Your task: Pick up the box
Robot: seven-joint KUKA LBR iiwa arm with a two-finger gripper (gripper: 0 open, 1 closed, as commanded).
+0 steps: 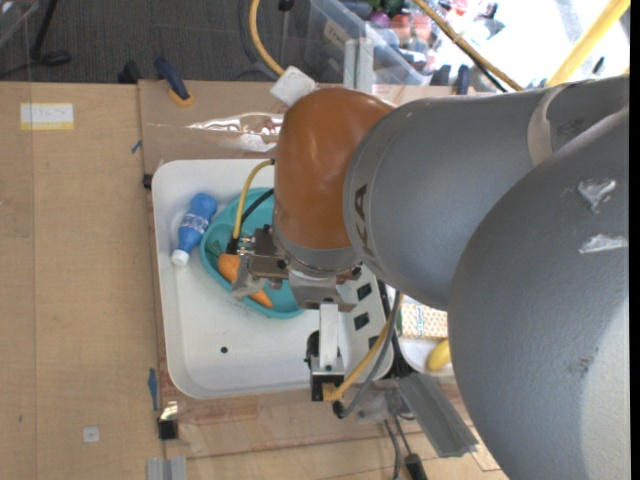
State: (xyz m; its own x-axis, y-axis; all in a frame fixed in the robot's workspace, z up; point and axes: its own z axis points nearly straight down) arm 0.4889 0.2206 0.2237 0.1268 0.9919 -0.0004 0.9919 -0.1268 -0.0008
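The bulky grey robot arm with its orange band (500, 268) is looming closest to the lens, hiding most of the tabletop's (80, 268) right side. A closing grasp here is risking the wrong catch, because the gripper (256, 268) is hanging over a teal plastic bowl (215, 253), well apart from the likely box: a pale patterned card shape (425, 323) peeking out beneath the arm. I cannot tell whether the gripper is apart or together. The left shallow white plastic bin (200, 368) is holding that bowl, with an orange piece (230, 266) inside it, and a blue plastic bottle with a white cap (194, 224) lying just beside the bowl.
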